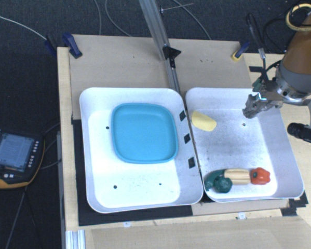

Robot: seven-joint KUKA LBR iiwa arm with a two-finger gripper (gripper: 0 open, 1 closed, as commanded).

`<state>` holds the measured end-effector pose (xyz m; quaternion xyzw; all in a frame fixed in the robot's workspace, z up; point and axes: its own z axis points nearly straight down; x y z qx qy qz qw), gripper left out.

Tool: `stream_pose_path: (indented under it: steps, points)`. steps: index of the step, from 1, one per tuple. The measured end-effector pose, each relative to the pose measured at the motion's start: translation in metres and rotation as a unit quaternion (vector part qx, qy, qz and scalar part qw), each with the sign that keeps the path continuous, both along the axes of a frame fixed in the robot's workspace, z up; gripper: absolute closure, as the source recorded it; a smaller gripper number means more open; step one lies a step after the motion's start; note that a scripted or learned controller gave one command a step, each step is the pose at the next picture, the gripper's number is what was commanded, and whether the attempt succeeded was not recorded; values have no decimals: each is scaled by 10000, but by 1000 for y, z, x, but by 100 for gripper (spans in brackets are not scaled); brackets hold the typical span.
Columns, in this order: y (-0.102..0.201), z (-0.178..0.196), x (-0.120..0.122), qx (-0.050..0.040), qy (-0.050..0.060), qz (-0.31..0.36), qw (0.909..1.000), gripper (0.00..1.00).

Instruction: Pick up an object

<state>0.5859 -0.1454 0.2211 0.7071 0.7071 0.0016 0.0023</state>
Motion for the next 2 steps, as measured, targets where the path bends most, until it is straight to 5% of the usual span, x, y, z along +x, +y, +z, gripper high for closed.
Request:
stream_pose_path:
  steps: [1,2]
  points:
    - [0,5,0,5,21,0,10000,100]
    - [50,-3,-12,10,27,19,10000,100]
